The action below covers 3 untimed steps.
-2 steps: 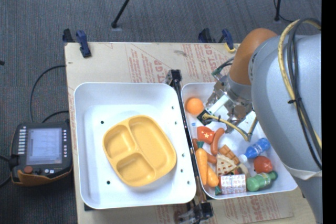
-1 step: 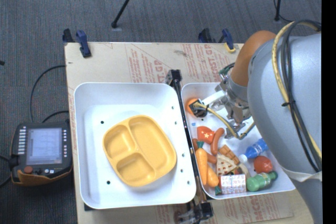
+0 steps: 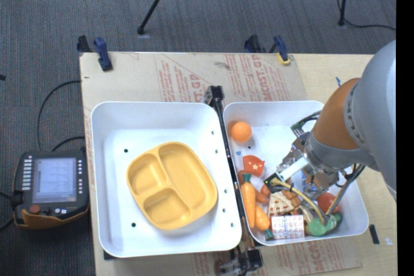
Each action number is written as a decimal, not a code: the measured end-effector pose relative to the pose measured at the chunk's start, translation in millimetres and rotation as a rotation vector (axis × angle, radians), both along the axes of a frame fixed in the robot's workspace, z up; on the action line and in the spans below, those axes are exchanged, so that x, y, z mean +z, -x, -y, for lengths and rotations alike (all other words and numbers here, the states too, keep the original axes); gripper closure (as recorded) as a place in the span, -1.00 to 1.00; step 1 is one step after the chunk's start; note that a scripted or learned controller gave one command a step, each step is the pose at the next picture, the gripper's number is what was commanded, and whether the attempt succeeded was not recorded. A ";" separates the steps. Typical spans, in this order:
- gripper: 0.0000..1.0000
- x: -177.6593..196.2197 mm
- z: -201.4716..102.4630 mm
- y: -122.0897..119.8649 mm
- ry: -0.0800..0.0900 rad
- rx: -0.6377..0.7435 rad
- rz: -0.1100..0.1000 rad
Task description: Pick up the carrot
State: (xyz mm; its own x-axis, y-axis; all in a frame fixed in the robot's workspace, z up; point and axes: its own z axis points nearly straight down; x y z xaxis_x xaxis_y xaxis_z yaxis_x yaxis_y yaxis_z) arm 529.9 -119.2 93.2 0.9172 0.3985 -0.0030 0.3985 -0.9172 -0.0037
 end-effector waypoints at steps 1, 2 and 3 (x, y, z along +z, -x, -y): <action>-1.00 94.9 -59.8 -66.9 0.000 0.007 0.003; -1.00 93.8 -138.0 -40.6 0.000 -0.139 0.000; -1.00 93.9 -72.0 -72.9 0.002 -0.205 0.001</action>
